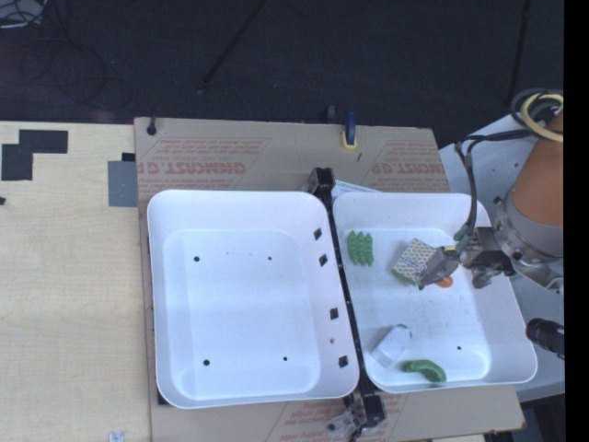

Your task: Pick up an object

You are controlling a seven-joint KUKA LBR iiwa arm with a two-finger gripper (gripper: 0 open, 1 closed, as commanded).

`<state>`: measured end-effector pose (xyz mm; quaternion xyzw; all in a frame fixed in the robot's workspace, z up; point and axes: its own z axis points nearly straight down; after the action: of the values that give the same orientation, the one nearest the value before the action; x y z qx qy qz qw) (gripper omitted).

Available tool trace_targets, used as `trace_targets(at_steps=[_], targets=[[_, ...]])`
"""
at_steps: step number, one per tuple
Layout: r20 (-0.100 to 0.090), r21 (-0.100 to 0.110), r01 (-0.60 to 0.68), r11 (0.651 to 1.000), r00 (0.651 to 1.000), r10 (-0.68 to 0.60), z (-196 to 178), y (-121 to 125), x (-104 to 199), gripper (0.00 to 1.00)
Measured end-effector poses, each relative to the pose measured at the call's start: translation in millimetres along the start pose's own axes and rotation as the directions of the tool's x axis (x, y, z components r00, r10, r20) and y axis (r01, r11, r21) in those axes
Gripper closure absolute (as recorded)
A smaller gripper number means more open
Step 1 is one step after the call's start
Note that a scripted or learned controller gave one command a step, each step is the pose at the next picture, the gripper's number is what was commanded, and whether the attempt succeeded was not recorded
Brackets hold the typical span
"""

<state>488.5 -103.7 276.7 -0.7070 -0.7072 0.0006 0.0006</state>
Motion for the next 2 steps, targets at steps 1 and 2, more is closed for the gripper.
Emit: trace_targets(at_steps=[1, 2], targets=[[-0.001, 0.003, 0.0, 1.0, 1.0, 0.0, -9, 0, -1, 1.0], [-0.002, -0.006, 0.006, 1.0, 1.0, -0.006, -79, -12, 66, 1.0]])
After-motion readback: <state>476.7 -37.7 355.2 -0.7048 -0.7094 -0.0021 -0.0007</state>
